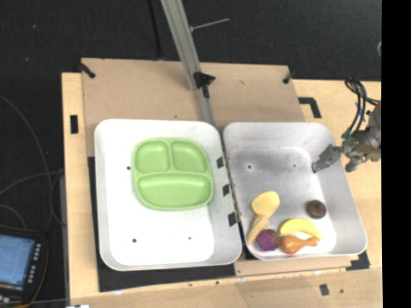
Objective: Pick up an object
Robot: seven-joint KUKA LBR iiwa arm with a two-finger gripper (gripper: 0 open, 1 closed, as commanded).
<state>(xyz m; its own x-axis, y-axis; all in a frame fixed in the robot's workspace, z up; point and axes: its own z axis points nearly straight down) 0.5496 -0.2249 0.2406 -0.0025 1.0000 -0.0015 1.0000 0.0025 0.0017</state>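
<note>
The toys are lying bunched in the right bin's near corner: a banana, a brown ball and an ice cream cone, touching or nearly so. The pincer is hovering spread wide and holding nothing over the bin's far right edge, probably staging for a descent, while the green plate is sitting in the left bin.

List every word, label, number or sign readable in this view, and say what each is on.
None can be read.
The screen of the handheld device at the lower left glows blue, but its content is too blurred to read.
The green divided plate, both bins and the toy food carry no visible text.
</note>
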